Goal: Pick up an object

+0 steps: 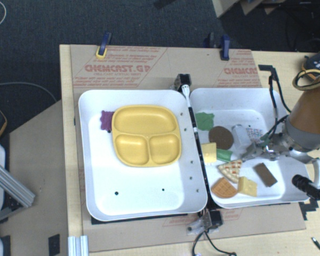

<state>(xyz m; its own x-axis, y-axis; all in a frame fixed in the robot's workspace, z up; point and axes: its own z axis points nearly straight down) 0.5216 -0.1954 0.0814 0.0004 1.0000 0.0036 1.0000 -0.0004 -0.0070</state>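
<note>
Toy food crowds the right bin [266, 97] on the bench [149, 63], seen near to far. At the bin's 6 o'clock edge a round waffle [224, 188] touches a pale cheese cube [248, 186]; just behind them a pizza wedge [231, 169] lies beside a brown bar [265, 174], which sits flat and apart at about 4 o'clock. Toward 9 o'clock a yellow block [208, 153] abuts a green block [223, 155]; a brown disc [221, 137] rests near the centre, and a green leaf [204, 120] lies at 10 o'clock.

The pincer [254, 151] hangs low over the bin's centre, between the disc and the bar; whether it is parted or clenched cannot be told, and nothing is visibly caught in it.

The bar looks the likeliest pick: probably light, stiff plastic, smooth enough to slip, not fragile. A grip across its narrow width, mid-length, would suit it best, and there is free floor on both sides.

In the left bin [96, 159], a yellow tray [146, 134] covers part of a purple piece [106, 120] at 10 o'clock.
</note>
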